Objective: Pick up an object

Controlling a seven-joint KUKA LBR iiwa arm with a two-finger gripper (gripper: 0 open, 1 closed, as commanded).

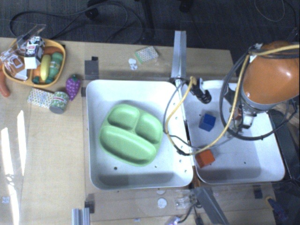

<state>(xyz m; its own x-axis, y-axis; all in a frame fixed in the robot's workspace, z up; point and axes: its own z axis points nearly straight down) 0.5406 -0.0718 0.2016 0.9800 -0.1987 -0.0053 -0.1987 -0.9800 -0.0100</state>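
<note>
Though small, judged blue block (207, 122) rigid, light; best pinched across opposite flat faces. Couldn't tell gripper (244, 118) opening.

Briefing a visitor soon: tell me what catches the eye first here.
The big green sectioned plate lying in the left bin stands out most. In the right bin lie a blue cube and an orange block, beneath the arm's orange band.
</note>
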